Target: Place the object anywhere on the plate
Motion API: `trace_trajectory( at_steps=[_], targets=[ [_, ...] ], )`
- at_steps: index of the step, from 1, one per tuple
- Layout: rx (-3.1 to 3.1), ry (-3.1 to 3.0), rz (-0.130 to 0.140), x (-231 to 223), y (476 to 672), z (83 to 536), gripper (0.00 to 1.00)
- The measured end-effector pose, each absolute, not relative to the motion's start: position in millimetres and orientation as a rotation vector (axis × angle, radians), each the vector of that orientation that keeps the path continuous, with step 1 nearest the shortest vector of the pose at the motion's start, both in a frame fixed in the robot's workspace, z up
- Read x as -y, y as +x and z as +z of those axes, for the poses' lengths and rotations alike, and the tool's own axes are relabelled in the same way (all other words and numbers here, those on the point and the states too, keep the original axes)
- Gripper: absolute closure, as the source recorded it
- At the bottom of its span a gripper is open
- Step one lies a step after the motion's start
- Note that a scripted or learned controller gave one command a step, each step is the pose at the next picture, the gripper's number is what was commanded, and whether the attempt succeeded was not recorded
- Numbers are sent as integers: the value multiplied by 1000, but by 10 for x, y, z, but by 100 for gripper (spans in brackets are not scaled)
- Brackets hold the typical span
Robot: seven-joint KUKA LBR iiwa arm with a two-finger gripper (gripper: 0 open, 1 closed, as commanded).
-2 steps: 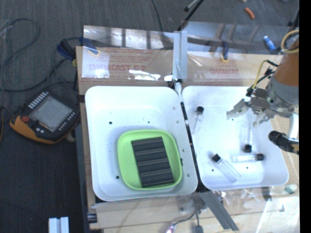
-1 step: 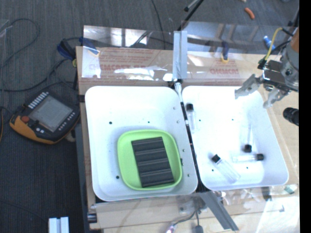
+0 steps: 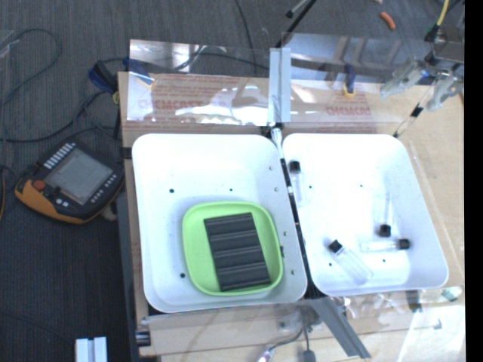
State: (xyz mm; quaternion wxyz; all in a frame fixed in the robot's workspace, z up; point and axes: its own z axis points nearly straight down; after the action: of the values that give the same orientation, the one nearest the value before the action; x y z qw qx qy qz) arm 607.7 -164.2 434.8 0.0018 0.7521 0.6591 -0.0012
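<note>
Finding 1. The green plate (image 3: 195,225) lies in the left white bin (image 3: 158,172), towards its near edge. It serves as the reference for all positions below.

Finding 2. A dark grey ribbed block (image 3: 237,251) rests flat on the plate, wholly within its rim and covering most of its middle. Nothing is touching it. If this block is the task's object, as its position suggests, the placement reads as done.

Finding 3. Right of the plate, across the divider, the right white bin (image 3: 339,157) carries several clear vials with black caps. One vial (image 3: 295,178) is right of and beyond the plate, close to the divider. A second vial (image 3: 346,258) lies right of the plate. Two more (image 3: 385,241) sit further right, close together. All are well apart from the plate.

Finding 4. The gripper (image 3: 440,81) is far to the right of and beyond the plate, outside both bins and well above the bench (image 3: 445,172). It is too small and cluttered to resolve, so I cannot tell whether it is open or closed. Nothing is seen held in it.

Assessment. The step in hand appears to be the end of a placement, with the arm withdrawn. If a vial is the next object, the move calls for a long reach into the right bin and a grasp across a thin, clear, rolling body. The carry would then go left over the divider. Little bare plate remains around the block.
</note>
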Motion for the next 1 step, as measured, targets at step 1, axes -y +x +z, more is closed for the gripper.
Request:
trace_trajectory(
  at_steps=[1],
  targets=[
    [-2182, 2257, -5, 1862, 6584, 4341, 0]
  ],
)
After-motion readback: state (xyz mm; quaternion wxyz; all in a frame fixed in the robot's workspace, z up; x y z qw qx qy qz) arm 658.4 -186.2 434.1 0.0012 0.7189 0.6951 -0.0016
